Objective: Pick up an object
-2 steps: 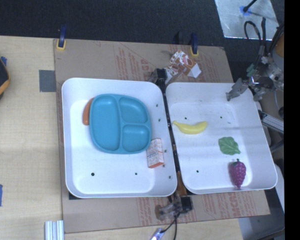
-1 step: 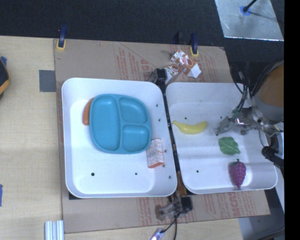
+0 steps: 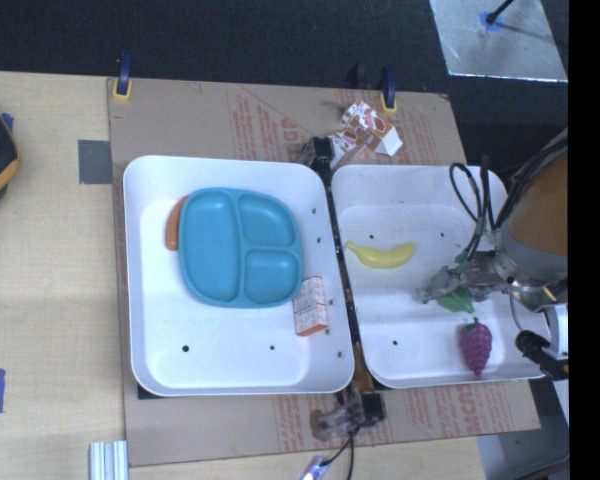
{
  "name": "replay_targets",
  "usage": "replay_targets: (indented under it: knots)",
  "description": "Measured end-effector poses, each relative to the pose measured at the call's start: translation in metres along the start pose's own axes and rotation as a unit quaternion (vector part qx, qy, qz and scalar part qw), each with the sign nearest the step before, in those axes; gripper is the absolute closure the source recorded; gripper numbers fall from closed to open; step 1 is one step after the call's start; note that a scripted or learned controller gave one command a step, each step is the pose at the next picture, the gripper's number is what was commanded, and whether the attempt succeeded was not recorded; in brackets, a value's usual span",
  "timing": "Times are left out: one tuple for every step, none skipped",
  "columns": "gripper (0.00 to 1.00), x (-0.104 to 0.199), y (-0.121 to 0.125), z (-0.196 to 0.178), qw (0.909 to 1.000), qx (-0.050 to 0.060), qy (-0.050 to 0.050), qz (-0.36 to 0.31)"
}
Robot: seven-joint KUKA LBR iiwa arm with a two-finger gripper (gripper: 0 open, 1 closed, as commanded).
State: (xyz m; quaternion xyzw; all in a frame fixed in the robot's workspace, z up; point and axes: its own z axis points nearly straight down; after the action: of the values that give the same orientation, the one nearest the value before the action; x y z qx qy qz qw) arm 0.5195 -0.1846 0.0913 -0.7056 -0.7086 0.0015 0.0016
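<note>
Reaching in from the right of the camera view, the end effector point(image 3: 442, 290) sits low in the right bin point(image 3: 400, 368), its grey metal tips pointing left toward the bin's middle. Whether it is released or clenched cannot be told: the tips blur together with a small green object point(image 3: 458, 302) lying right under or against them. Nothing can be seen clearly between them, so no grasp can be claimed. Black cables point(image 3: 472, 196) loop above the wrist, and the arm's orange band point(image 3: 545, 208) shows at the right.

Three candidates for picking lie in this bin. A yellow banana point(image 3: 381, 255) rests near the bin's centre, just left of and above the tips, apart from them. The green object is closest, apparently touching. A purple grape bunch point(image 3: 475, 346) lies nearer the front wall, below the tips and separate from them. Judging by its low position, the arm seems to be attempting the green object, since that is where the tips meet the bin floor.

The left bin point(image 3: 160, 368) holds a blue divided plate point(image 3: 242, 246) lying flat, with an orange item point(image 3: 171, 226) tucked partly under its left edge, and a small printed packet point(image 3: 310, 306) beside its lower right corner. These are well apart from the arm.

Both bins sit on a cardboard sheet point(image 3: 230, 108) clamped to the counter point(image 3: 40, 318), probably to keep them from sliding during repeated tries. A crumpled wrapper point(image 3: 365, 128) lies on the cardboard behind the bins.
</note>
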Motion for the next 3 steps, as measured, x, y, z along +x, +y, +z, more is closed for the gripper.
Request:
replay_targets:
  knots:
    - [1.0,-0.001,0.0,-0.011,1.0,0.0,-0.001,-0.002]
    - [1.0,0.021,0.007,-0.105,1.0,-0.002,0.0,0.0]
    - [0.0,0.021,0.007,-0.105,1.0,-0.001,0.0,0.0]
